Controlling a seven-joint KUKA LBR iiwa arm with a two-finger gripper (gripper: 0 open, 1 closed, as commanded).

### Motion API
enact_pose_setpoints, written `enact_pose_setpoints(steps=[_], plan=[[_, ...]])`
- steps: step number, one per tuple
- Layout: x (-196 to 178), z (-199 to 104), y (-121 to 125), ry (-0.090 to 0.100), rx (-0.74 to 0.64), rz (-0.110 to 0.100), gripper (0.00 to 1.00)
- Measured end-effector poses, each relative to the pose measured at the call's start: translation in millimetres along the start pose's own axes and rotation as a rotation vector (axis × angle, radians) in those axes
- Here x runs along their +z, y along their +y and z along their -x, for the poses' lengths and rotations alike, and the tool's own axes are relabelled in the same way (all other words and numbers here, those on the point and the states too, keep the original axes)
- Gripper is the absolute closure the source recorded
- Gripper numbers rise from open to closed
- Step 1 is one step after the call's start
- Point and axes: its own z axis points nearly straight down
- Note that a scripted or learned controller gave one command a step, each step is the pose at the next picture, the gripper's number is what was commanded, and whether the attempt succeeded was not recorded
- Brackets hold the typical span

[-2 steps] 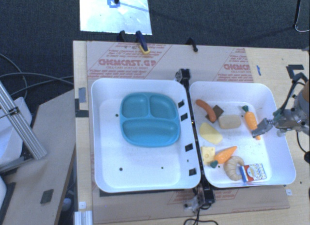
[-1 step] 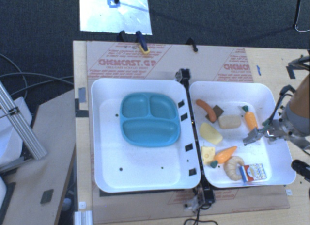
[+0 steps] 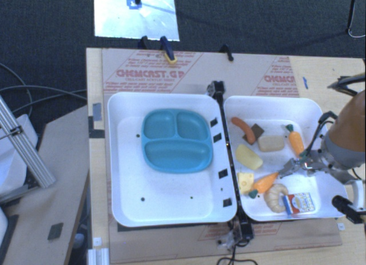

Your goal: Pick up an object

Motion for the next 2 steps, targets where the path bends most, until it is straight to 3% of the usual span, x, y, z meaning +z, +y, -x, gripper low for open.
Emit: enact_pose_setpoints(steps=[1, 2], plan=[[-12.9, 0.5, 0.9, -0.002, 0.0, 0.004, 1.0], [-55.8, 4.1, 1.9, -0.003, -0.002, 0.005, 1.0]])
